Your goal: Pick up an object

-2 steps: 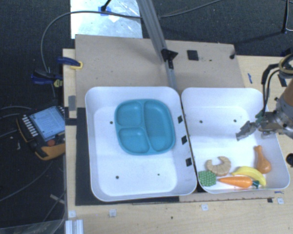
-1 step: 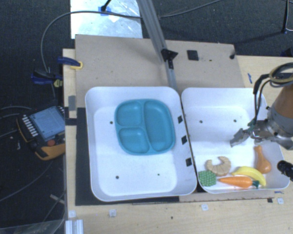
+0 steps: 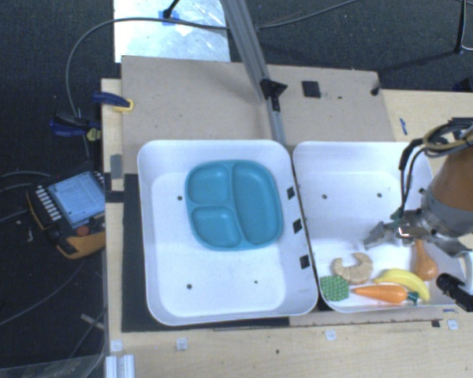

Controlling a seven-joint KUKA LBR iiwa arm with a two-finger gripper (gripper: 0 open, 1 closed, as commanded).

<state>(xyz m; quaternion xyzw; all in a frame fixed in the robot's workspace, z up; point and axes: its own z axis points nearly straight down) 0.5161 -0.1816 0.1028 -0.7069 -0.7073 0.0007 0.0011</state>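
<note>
The right bin [image 3: 339, 172] holds a cluster of toy foods along its near edge. A tan croissant-like piece [image 3: 353, 268] lies beside a green item [image 3: 335, 288]. An orange carrot [image 3: 381, 293] and a yellow banana [image 3: 402, 279] sit to their right. A brown-orange piece [image 3: 424, 263] stands further right, partly under the arm. My gripper [image 3: 394, 231] hangs low over the right bin, just above and behind this cluster, close to the brown-orange piece and the banana. Nothing shows in its grasp. The orange-banded wrist [image 3: 457, 186] hides the bin's right side.
The left bin [image 3: 165, 274] carries a blue divided plate [image 3: 235, 203]. A grey pole [image 3: 252, 46] slants across the bench behind the bins. A handheld device [image 3: 71, 203] and cables lie on the floor to the left.
</note>
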